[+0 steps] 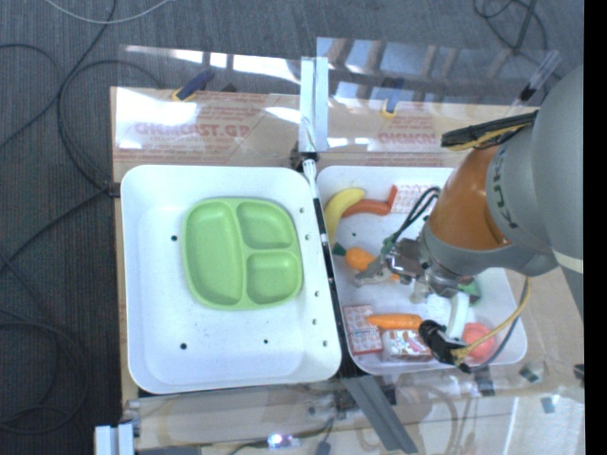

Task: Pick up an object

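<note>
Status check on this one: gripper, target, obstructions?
Gripper low in right bin, fingers unclear. Nearest: small orange piece, not gripped. Banana, carrot crowd close.

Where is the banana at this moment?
The banana lies in the right bin, at its far-left corner beside the divider, next to a red-orange toy and above a small orange piece.

A green divided plate (243, 254) with three compartments is set in the left white bin (152, 349), near its middle. The bins are bordered at the back by clear plastic panels (218, 126). Dark carpet (57, 83) is seen around the bench, with thin cables (85, 8) trailed across it.
</note>
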Action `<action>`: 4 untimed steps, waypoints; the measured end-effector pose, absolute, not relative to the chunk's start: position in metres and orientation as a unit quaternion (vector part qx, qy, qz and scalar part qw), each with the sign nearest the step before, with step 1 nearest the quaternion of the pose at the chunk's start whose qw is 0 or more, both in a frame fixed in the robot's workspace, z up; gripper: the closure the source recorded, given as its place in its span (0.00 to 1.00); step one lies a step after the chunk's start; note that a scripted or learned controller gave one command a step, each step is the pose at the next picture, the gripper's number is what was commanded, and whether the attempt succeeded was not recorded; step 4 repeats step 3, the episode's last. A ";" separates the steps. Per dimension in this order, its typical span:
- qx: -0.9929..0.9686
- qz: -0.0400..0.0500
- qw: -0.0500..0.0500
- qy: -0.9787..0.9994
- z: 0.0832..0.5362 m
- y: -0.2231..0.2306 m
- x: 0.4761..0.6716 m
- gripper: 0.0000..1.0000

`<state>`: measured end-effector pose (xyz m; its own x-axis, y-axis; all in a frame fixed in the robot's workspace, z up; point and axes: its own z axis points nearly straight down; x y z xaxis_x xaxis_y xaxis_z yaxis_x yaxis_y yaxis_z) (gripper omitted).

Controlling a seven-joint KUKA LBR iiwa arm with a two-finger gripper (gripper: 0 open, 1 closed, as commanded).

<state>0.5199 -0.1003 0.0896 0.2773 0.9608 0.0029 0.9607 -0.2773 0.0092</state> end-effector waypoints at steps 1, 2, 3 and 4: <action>0.762 0.003 0.005 0.648 0.090 -0.122 0.583 0.00; 0.762 0.003 0.005 0.648 0.099 -0.122 0.583 1.00; 0.886 -0.003 0.001 0.464 0.217 -0.030 0.587 1.00; 0.886 -0.003 0.001 0.464 0.217 -0.030 0.587 1.00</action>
